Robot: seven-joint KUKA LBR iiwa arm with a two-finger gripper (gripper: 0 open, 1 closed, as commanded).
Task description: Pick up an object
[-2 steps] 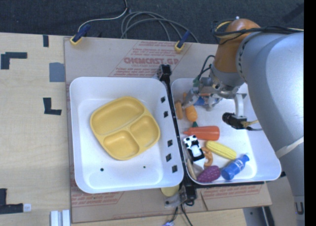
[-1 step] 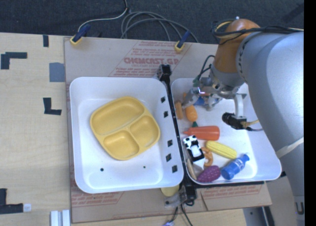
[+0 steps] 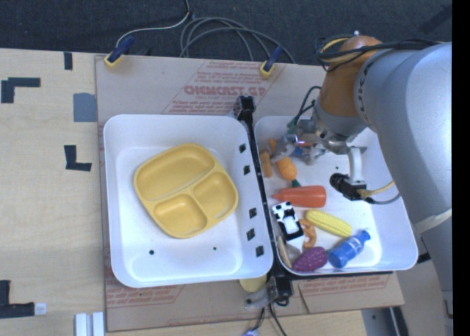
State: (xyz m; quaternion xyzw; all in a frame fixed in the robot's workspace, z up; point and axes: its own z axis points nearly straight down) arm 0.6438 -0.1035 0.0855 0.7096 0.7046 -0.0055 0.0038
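Reaching into the right bin (image 3: 400, 250), gripper (image 3: 299, 144) low over the small toys; grip impossible to tell.
Held carrot (image 3: 301, 196), corn (image 3: 328, 222), bottle (image 3: 348, 249); left bin (image 3: 121, 180) held a yellow tray (image 3: 185, 189).

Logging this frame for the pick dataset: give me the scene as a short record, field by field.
left bin: holds a yellow divided plate
right bin: holds the small toys
toys seen: carrot, corn cob, blue bottle, purple piece, black-and-white figure
arm: reaches in from the right, orange band above the wrist
gripper: low over the far end of the right bin
object held: cannot tell
bench: cardboard sheet under both bins
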